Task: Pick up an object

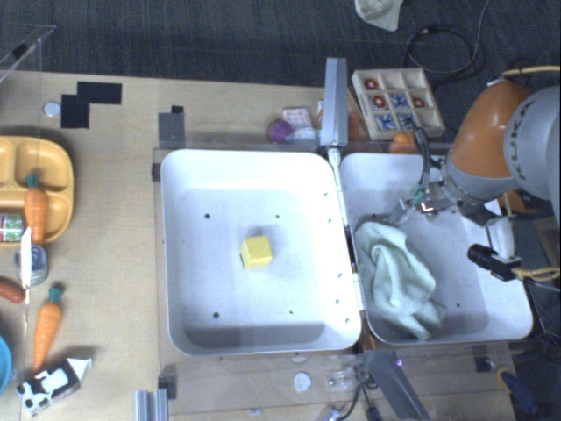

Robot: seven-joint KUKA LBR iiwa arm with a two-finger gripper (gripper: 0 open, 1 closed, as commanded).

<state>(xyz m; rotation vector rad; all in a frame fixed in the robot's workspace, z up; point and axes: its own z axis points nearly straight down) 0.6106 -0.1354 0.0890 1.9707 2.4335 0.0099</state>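
Note:
A small yellow cube lies near the middle of the left white bin. A crumpled pale green cloth is heaped in the left half of the right white bin. My gripper hangs low over the right bin, just above the cloth's upper edge, at the end of the grey arm with its orange band. Whether it touches the cloth is unclear, and I see nothing held in it.
A metal divider stands behind the seam between the bins. Behind the bins lie a purple object and a tic-tac-toe board. At the bench's left sit a yellow tray, toy carrots and other toys.

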